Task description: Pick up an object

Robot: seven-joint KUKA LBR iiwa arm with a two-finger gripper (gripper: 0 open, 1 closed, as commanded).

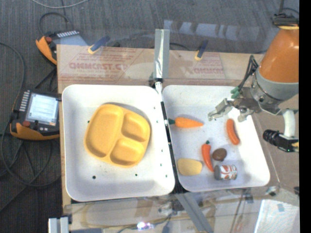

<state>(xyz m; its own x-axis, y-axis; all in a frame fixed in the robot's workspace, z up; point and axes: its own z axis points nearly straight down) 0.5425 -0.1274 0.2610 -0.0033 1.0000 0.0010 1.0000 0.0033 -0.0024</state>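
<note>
Left bin [73, 178]: contains a yellow compartment tray [118, 135], lying at a slant near the middle.

Right bin [252, 176]: contains six small items. A carrot [188, 123] lies near the left wall. A hot dog sausage [233, 131] lies toward the right wall. Along the front: a yellow bread-like piece [190, 167], an orange chili pepper [207, 156], a brown rounded item [219, 154] touching the pepper, and a small can [226, 172] on its side.

Arm [279, 64]: enters from the right. Gripper [229, 107] is above the right bin's rear area, fingers spread apart, nothing between them, near the sausage.
</note>
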